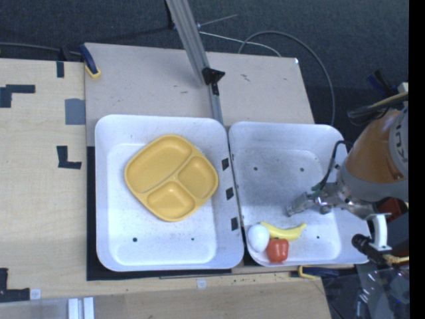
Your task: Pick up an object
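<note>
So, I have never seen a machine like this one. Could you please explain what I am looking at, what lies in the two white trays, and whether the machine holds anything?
This is one camera looking down at a slant on a bench. The grey and orange shape at the right is a robot arm; its gripper, a two-finger claw, hangs above the right bin. Nothing shows between its fingers, so it holds nothing that I can see. In that bin's near corner lie a banana, a white egg-like ball and a red pepper-like piece. The left bin holds a yellow divided plate.
</note>
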`<state>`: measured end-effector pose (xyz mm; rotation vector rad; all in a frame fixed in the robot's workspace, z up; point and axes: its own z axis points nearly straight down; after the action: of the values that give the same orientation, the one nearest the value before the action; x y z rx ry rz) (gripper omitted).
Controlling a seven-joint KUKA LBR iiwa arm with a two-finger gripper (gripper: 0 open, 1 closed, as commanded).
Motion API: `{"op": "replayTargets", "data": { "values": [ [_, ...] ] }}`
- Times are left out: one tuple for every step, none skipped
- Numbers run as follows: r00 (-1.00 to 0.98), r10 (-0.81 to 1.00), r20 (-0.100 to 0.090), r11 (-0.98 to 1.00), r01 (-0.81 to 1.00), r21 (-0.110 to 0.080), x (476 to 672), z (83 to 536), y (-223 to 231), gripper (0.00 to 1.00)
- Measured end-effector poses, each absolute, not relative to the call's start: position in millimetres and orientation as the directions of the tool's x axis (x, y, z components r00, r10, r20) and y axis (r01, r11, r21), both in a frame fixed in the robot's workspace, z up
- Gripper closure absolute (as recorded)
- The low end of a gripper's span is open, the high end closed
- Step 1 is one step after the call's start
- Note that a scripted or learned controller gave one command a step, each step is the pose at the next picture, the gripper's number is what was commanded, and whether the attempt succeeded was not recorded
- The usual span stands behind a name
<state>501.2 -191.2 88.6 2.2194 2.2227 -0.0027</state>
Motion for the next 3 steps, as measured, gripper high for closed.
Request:
{"op": "replayTargets", "data": {
  "values": [
    [-0.002, 1.0, 0.0, 0.002, 1.0, -0.001, 501.3, 99, -190, 1.0],
    [-0.002, 1.0, -0.002, 0.002, 1.0, 0.004, 510.0, 158, -193, 1.0],
    [-0.002, 1.0, -0.002, 0.002, 1.0, 0.004, 511.2, 209, -193, 1.0]
  ]
}}
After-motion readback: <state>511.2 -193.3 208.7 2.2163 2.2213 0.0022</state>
